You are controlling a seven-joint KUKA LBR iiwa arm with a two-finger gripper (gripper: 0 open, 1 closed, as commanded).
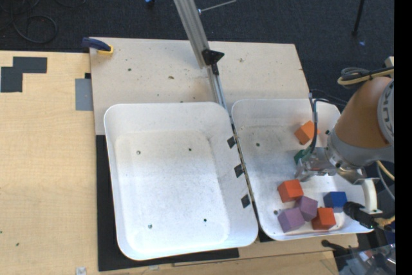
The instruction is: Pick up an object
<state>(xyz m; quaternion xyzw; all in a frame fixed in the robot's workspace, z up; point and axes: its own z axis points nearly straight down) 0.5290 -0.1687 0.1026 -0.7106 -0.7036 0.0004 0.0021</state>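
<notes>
My gripper [310, 167] hangs low in the right bin [270, 119], on its right side, below the arm's orange band [362, 120]. A small green object [300, 156] lies right at the gripper's left edge; whether they touch I cannot make out. An orange block [304, 132] sits just behind the gripper. In front of the gripper lie a red-orange block [290, 190], two purple blocks [308, 206] [291, 219], a red block [324, 218] and a blue block [335, 199].
The left bin [167, 116] adjoins the right one, with black clips [237, 169] along the shared rim. A slanted metal bar [190, 16] rises behind the bins. The arm's body covers the right bin's right edge.
</notes>
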